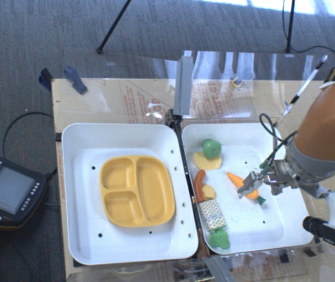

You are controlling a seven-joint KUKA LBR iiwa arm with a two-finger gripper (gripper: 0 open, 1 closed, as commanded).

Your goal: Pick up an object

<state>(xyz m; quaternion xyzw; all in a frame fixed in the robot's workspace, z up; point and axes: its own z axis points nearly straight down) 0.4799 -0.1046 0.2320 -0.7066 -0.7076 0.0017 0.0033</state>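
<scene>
Carrot [236,180] in right bin [290,228], mid-floor, orange, tilted. Gripper [250,187] directly over carrot's lower end; fingers' state: cannot tell. Nearby: green pepper [212,148], yellow piece [207,161], sausage [199,184], packet [213,214], broccoli [219,238]. Left bin [79,157]: yellow tray [136,191].

Grey ribbed carpet floor [32,34], sunlit strip along top, wooden bench [114,101], black tripod legs [117,19]

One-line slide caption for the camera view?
Gripper down over the carrot in the right bin; yellow tray in left bin.
</scene>
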